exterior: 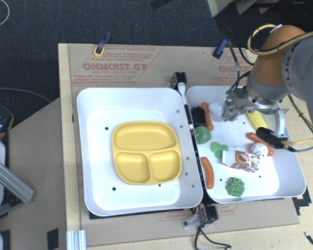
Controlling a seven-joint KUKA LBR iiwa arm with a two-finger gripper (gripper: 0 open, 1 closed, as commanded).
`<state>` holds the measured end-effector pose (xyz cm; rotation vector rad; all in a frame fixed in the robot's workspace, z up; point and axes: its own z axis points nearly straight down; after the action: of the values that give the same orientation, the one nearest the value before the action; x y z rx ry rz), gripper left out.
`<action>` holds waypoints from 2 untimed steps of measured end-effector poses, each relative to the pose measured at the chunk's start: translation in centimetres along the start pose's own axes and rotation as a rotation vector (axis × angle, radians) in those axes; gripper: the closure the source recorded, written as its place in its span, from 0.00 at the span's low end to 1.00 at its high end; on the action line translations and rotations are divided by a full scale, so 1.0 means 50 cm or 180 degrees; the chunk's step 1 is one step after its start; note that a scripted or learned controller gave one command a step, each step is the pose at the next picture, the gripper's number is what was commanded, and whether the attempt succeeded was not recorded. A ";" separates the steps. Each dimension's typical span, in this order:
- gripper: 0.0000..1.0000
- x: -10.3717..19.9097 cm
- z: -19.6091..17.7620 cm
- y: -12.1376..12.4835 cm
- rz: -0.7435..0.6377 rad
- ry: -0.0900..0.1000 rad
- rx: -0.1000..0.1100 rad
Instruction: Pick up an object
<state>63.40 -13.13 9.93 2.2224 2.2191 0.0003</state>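
Several small toy foods lie in the right bin (297, 177). Gripper (230, 111) hangs over its far side, near the yellow corn (256, 120); whether it is apart or together cannot be told. Corn looks light, stiff, slick; grasp across its middle.

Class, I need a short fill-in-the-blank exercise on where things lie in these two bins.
1. The yellow tray lies in the ____ bin.
2. The tray has ____ compartments.
3. The broccoli lies near the right bin's ____ edge.
4. The hand is over the ____ bin.

Missing words: left; three; front; right
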 end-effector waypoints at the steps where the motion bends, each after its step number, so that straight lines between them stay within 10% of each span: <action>1: 1.00 0.020 -0.103 -0.002 -0.0009 -0.0003 -0.0018; 2: 1.00 0.018 -0.224 -0.015 -0.0008 -0.0005 -0.0025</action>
<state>62.63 -12.23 21.14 2.2149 2.2169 0.0071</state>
